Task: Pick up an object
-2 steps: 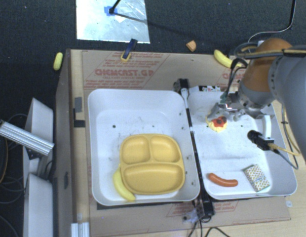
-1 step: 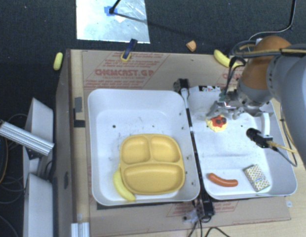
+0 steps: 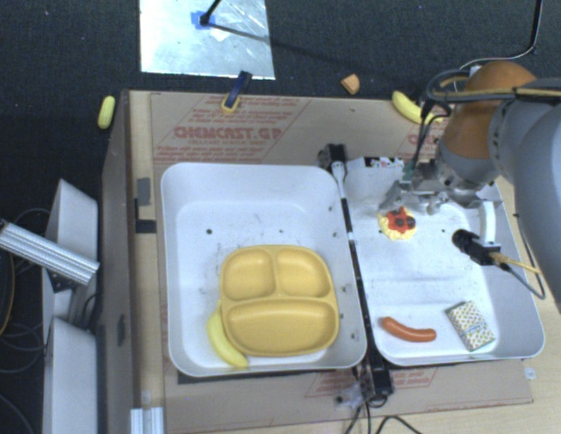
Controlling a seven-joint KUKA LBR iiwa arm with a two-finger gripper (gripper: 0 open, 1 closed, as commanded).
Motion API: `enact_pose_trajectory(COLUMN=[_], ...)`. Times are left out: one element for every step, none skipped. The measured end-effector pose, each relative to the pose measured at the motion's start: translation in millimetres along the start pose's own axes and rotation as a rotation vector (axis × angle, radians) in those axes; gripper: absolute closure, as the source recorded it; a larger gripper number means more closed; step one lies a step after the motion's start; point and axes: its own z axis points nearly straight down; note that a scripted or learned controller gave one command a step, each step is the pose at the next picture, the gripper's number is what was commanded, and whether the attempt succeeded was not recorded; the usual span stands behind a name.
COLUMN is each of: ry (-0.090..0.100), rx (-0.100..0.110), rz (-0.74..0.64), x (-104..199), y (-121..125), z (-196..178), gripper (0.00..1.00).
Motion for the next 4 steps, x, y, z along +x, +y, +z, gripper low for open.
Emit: enact_pose_trajectory(ry=[-0.002, -0.004, -0.002, -0.004], rx=[-0.001, -0.006, -0.009, 0.002], rz=[0.001, 0.001, -0.001, 0.004], x=[3.5, 12.3, 13.5, -29.5], y=[5.6, -1.1, 0.6, -42.8], z=[-0.2, -0.6, -12.5, -95.4], gripper=[0.00, 0.00, 1.00, 1.00])
